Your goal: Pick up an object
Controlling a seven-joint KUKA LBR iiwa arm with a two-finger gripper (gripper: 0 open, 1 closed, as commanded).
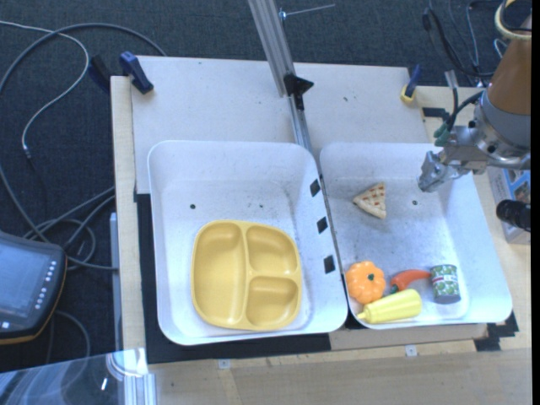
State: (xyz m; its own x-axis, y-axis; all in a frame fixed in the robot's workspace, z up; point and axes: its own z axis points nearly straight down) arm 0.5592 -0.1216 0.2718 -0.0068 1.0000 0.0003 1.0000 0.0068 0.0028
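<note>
The right bin (481, 226) holds a tan pizza-slice toy (371, 201) near its middle. Along its front edge lie an orange pumpkin (365, 281), a yellow corn cob (392, 307), a red-orange carrot (411, 278) and a small green-labelled can (445, 283). My gripper (430, 178) hangs over the back right part of this bin, to the right of the pizza slice and above the bin floor. Nothing shows between its tips.
A yellow three-compartment plate (247, 273) lies in the left bin (169, 192). A metal rail (278, 40) runs down from the top to the divide between the bins. Blue clamps (135, 70) and cables sit along the bench's back edge.
</note>
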